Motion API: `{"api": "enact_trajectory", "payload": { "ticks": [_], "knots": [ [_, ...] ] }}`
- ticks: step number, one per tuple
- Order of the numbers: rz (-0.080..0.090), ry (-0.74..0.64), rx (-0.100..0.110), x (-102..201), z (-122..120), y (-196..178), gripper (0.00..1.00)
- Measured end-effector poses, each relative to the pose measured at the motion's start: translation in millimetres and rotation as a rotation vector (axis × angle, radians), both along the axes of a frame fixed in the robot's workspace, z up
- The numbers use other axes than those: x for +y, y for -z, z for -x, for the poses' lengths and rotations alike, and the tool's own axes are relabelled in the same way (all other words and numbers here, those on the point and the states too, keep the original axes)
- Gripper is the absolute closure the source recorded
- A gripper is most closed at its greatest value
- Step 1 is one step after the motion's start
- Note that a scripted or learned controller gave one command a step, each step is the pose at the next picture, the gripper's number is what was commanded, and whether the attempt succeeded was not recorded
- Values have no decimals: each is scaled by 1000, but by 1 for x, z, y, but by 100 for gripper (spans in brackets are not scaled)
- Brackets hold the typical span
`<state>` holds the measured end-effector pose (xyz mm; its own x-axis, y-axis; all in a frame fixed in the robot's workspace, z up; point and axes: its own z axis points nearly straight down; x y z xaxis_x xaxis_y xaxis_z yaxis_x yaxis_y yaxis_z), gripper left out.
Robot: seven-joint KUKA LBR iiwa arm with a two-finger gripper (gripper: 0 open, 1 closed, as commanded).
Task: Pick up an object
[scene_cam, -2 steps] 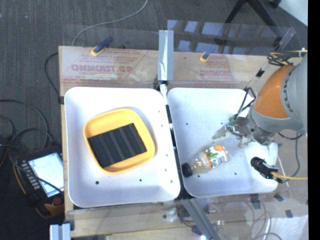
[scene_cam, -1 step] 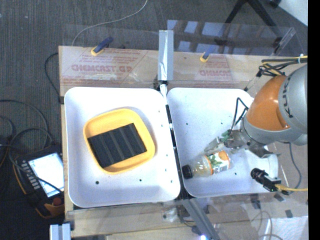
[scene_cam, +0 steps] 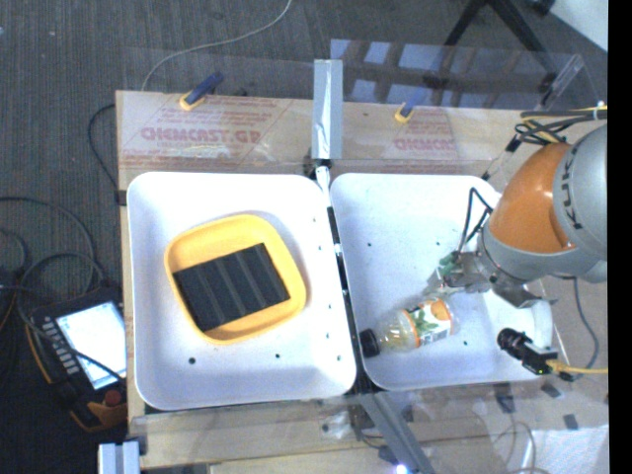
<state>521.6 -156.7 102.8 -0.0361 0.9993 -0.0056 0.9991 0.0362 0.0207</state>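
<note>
Bench [scene_cam: 247, 131] of pale board carries two blue-and-yellow clamps [scene_cam: 200, 89] along its far edge, a tablet-like device [scene_cam: 81, 339] with lit screen lies on grey carpet near left, and black chair legs [scene_cam: 484, 3] stand far right.

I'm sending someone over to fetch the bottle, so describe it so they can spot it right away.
Look at the right bin of the two white ones. Near its front edge lies a small clear bottle on its side, black cap pointing toward the divider, with an orange and green label. The left bin's yellow dish with its dark ridged insert looks nothing like it.
</note>
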Motion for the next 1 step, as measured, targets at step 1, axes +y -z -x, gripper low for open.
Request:
{"api": "enact_trajectory", "payload": {
  "ticks": [1],
  "knots": [
    [0, 0, 0, 0, 0, 0, 0]
  ]
}}
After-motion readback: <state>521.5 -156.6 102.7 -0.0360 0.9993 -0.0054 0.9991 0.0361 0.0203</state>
